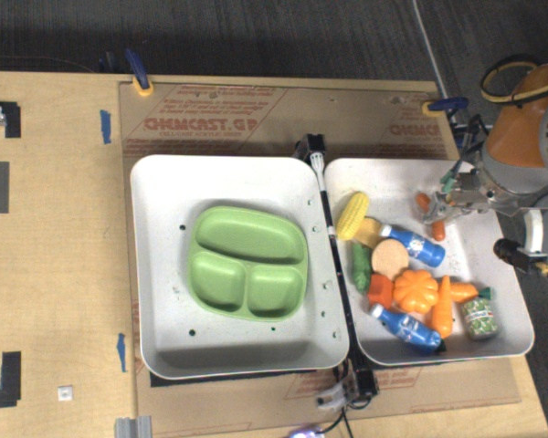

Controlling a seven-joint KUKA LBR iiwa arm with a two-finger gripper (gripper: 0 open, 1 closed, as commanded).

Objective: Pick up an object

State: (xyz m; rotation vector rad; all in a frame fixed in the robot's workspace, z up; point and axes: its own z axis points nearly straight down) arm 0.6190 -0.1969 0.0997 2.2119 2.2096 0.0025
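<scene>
Toys are sitting piled in rt bin (511,340): corn cob (352,214), green pepper (360,267), orange pumpkin (415,290), carrot (443,305), two blue bottles (416,246), small jar (479,318). Left bin (155,245) is holding a green divided tray (248,261), w/ bare white floor around it. Hand (436,215) is hanging over rt bin's upper area near its far rim; can't tell its state. Open floor is showing around it, above the pile.

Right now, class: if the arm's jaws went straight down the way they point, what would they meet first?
Probably the small orange piece just below the gripper, or the right bin's white floor beside it; depth is unclear from this slanted view.
</scene>
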